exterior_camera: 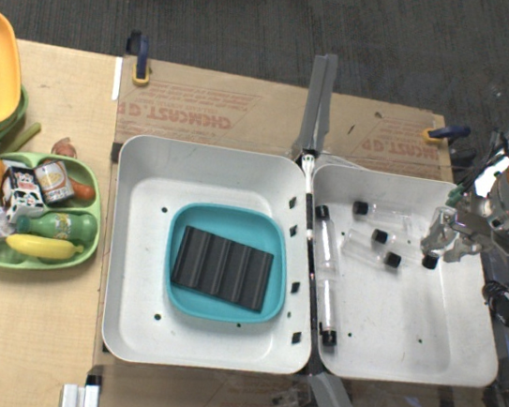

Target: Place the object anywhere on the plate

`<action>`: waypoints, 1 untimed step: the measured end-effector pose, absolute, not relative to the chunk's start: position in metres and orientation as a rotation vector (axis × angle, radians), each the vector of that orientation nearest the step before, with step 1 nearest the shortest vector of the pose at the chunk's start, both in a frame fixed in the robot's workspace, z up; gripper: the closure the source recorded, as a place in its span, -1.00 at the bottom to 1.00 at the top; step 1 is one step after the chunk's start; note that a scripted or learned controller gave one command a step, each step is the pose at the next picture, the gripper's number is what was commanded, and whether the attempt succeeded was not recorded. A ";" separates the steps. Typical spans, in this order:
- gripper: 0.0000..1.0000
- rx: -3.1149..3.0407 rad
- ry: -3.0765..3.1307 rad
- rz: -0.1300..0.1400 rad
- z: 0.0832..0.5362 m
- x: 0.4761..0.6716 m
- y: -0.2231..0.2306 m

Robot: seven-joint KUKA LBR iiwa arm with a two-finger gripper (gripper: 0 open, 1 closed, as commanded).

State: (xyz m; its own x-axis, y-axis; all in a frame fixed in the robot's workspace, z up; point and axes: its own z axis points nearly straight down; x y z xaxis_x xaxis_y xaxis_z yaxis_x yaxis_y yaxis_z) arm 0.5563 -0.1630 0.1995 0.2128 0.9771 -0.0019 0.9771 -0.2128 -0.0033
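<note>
Dark ridged block on teal plate, gripper well apart

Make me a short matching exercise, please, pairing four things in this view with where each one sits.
Things:
1. dark ribbed block
2. teal plate
3. gripper
4. banana

Places:
a. in the left bin
b. on the green tray of toy food
c. on the teal plate
d. over the right bin

Pairs: 1-c, 2-a, 3-d, 4-b

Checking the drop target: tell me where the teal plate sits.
The teal square plate sits centred in the left white bin, with a dark grey ribbed slab lying on it.
</note>
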 end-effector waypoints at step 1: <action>-1.00 -2.446 -1.970 0.005 0.200 0.556 -0.163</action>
